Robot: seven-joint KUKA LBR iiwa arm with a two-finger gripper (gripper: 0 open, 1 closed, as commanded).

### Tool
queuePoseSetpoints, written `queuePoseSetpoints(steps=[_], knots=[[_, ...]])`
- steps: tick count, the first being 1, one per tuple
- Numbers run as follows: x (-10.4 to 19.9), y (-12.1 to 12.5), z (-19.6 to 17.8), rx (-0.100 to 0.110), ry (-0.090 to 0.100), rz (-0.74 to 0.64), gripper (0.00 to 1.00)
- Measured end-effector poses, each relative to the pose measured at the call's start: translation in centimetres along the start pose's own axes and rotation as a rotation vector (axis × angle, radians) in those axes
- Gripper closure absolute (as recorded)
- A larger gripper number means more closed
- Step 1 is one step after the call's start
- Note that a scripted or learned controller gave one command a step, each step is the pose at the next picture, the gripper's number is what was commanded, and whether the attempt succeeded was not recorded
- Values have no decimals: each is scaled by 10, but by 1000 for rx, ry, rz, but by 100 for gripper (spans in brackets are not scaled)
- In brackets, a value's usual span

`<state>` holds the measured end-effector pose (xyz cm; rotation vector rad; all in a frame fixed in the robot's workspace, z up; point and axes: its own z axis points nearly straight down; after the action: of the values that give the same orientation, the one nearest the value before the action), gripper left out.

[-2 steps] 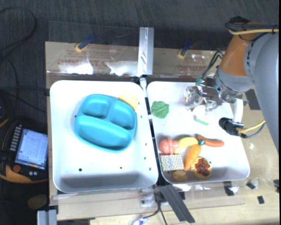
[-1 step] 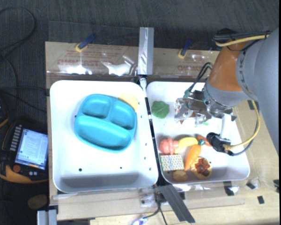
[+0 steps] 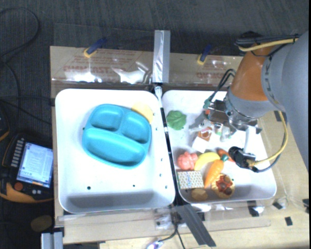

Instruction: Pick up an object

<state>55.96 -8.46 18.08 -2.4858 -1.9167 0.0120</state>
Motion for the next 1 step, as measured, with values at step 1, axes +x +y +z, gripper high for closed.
queuePoseSetpoints(steps=[1], knots=[[-20, 26, 89, -4, 3, 58, 0]])
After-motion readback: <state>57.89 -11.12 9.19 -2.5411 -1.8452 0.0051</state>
